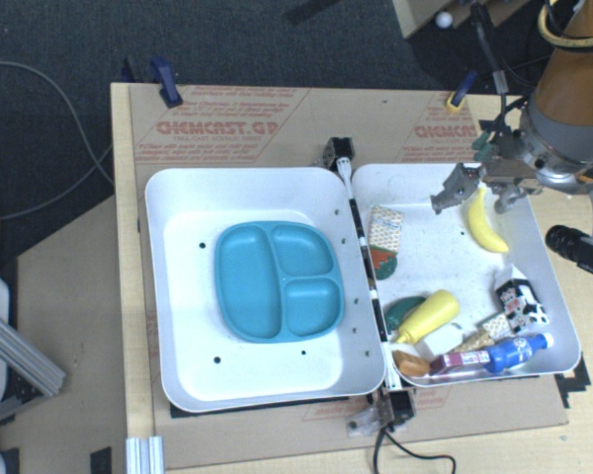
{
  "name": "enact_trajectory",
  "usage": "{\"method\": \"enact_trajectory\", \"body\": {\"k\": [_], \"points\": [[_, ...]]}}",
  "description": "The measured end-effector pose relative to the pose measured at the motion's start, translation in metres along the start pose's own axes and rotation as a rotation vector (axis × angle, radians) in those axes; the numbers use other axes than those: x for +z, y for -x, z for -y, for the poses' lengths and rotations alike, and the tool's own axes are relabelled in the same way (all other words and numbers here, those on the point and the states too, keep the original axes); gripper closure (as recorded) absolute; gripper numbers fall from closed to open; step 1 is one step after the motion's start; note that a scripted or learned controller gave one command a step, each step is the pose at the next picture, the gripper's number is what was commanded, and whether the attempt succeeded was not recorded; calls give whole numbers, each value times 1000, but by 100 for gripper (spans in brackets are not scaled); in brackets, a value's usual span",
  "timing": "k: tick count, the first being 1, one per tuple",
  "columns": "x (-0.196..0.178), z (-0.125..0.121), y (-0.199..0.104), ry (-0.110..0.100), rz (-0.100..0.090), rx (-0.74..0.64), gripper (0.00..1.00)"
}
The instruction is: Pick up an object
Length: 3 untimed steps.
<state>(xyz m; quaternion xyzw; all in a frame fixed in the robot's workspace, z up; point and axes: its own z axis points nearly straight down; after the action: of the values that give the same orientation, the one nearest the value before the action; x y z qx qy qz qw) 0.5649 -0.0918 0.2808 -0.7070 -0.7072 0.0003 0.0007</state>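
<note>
While the arm point(569, 97) reached in over the worktop's point(277, 126) right edge, the end effector point(482, 188) hung above the far part of the right bin point(415, 181). Its two fingers stood spread apart, one grey finger point(453, 192) pointing toward the bin's middle, the other near the bin's right wall. A yellow banana point(485, 225) lay between and just below them, top end up by the fingers, lower end curving toward the right wall. Whether the fingers touched the banana could not be told; it looked to rest on the bin floor, not clamped.

Other things in the right bin: a patterned packet point(384, 228) against the left wall, with a red and green item point(382, 260) just nearer than it. A yellow squeeze bottle point(429, 315) lay tilted near the front, its nozzle toward the front left corner, a dark green piece point(401, 309) touching its left side. A blue-capped tube point(494, 355) lay along the front wall. A small black and white toy point(519, 301) sat near the right wall, a cone-like item point(484, 331) between it and the tube. A brown round thing point(411, 363) sat at the front left corner.

The left bin point(178, 265) held a blue divided plate point(277, 279), three compartments, about centred. Blue clamps point(164, 81) sat at the worktop's far edge.
</note>
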Motion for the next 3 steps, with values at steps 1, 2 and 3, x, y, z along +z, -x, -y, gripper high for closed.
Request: {"method": "enact_trajectory", "body": {"k": [1, 2, 3], "points": [[29, -68, 48, 3, 2, 1, 0], [87, -101, 91, 2, 2, 1, 0], [167, -101, 130, -2, -1, -1, 0]]}}
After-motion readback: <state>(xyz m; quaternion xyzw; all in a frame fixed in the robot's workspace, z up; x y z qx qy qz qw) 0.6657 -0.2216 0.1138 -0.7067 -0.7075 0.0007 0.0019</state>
